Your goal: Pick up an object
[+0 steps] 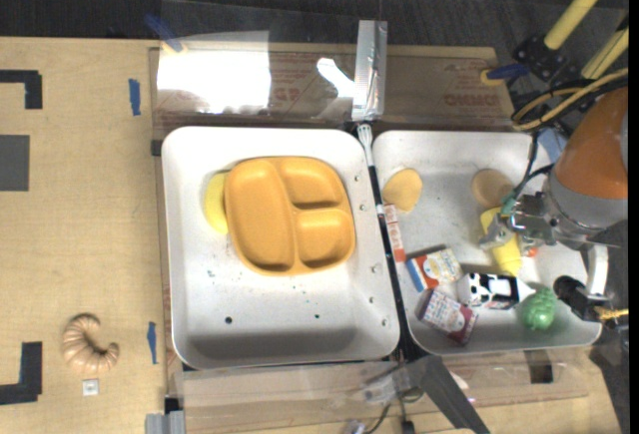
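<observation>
Camera view: on the bench left of both bins lies a ridged, curled tan grub-shaped toy (90, 343). The left bin (190, 312) holds a smooth orange divided tray (290, 213). The right bin (444, 148) holds a pale round disc (402, 189), a crinkly packet (446, 312) and a bumpy green ball (539, 310). My gripper (506, 237) reaches in from the right over a yellow object (503, 249); I cannot tell whether my fingers are apart or together.

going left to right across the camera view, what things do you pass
tan curled croissant-shaped toy → orange divided plastic tray → round pale orange cookie-like disc → small red patterned packet → black-and-white toy → green knobbly ball
</observation>
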Available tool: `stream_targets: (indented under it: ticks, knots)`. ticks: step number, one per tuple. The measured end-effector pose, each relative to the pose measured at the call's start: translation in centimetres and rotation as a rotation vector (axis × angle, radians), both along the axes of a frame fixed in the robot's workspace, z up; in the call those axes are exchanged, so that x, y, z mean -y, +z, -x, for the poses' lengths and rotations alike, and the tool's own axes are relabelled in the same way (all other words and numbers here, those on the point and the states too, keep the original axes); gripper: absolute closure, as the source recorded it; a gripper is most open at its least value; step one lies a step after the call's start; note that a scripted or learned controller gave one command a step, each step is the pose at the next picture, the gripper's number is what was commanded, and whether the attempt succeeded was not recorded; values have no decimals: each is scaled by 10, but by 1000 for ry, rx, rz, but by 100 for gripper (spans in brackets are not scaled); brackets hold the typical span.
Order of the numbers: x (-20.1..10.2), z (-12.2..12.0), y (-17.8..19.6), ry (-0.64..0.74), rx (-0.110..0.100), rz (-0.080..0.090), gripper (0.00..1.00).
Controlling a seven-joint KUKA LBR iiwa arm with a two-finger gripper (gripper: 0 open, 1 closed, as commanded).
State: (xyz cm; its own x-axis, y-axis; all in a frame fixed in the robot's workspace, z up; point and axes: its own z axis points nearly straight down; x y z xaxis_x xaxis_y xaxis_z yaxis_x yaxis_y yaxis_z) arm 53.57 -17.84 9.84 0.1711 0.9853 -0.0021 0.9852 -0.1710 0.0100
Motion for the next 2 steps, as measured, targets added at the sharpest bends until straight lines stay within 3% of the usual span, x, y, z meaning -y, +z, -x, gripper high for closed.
stream_targets:
  ticks: [1,2]
  knots:
    - [-56,-12,114,-151,-2,-6,100]
    - [-56,-12,122,-151,-5,-4,100]
